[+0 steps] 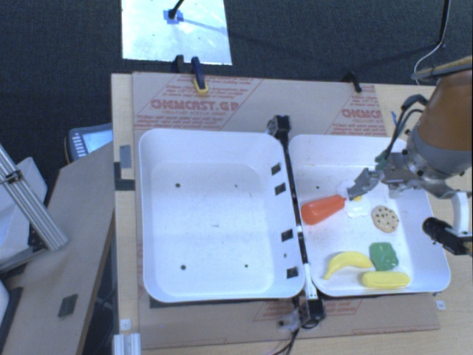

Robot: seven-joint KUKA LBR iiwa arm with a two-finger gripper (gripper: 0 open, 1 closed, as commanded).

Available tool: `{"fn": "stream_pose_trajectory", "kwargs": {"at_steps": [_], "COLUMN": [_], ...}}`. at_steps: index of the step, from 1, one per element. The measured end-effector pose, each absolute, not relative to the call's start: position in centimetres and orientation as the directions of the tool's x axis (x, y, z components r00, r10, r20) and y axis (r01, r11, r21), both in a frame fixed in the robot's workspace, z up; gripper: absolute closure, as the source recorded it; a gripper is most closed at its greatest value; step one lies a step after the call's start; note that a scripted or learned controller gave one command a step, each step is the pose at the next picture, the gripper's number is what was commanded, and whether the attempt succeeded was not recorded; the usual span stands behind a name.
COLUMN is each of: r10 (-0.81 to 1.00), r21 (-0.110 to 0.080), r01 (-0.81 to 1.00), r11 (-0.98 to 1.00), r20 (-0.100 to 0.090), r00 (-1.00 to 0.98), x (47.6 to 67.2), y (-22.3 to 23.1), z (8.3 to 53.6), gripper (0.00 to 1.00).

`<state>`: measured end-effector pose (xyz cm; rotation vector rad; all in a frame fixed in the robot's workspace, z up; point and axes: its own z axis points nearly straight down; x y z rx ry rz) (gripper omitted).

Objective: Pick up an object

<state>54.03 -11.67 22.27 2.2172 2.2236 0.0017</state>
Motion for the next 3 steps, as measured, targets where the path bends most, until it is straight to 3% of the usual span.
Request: {"fn": "stream_pose_trajectory", "kwargs": {"at_steps": [1, 2, 3], "r10": [1.000, 1.000, 1.000], "r21": [0.017, 0.018, 0.009], "r01": [1.000, 1.000, 1.000], "r11": [-0.001, 0.011, 0.008], "r20": [-0.006, -0.001, -0.002], "r00": [0.001, -0.011, -0.008], "x": [52.3, 48.6, 48.8], "y": [-15.7, -9.2, -9.6], "z": [40.4, 51.5, 51.9], "gripper": [0.00, 0.00, 1.00]}}
